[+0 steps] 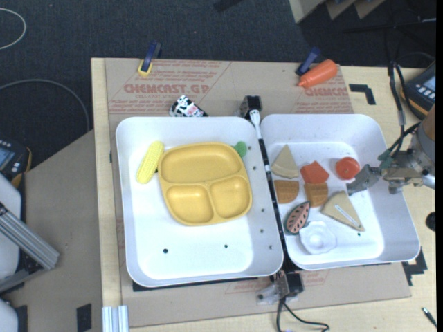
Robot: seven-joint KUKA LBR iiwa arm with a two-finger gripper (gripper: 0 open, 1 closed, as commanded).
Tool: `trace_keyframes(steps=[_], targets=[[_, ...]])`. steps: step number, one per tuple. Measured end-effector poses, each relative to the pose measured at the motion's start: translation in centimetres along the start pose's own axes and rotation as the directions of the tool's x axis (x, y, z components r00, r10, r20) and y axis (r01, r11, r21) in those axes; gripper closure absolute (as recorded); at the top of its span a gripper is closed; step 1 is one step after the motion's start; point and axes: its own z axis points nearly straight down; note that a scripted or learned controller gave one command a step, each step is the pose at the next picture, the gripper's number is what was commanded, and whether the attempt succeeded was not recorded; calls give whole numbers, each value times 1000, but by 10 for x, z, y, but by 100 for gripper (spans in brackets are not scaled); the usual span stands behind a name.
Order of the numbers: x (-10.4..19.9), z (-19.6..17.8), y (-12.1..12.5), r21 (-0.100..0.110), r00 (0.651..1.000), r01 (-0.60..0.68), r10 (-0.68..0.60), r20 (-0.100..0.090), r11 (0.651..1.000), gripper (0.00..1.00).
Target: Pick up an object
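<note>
The gripper (363, 178) reaches in low over the right bin (398, 216), and whether its jaws are open or closed I cannot tell; nothing visibly sits between them. Just beside the jaws, ready to grab: one red tomato (347, 166) and one sandwich wedge (342, 210). Well beyond them, the left bin (131, 206) holds one yellow tray (204, 182) and one corn cob (149, 162).

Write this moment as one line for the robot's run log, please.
phase: approach | end effector: over right bin, nothing seen held | nearest: red tomato, sandwich wedge | left bin: yellow tray, corn
</note>
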Motion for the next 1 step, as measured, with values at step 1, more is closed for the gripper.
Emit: trace_keyframes(steps=[1], targets=[[-8,47,0,7,1000,-1,1,-3,1000,0]])
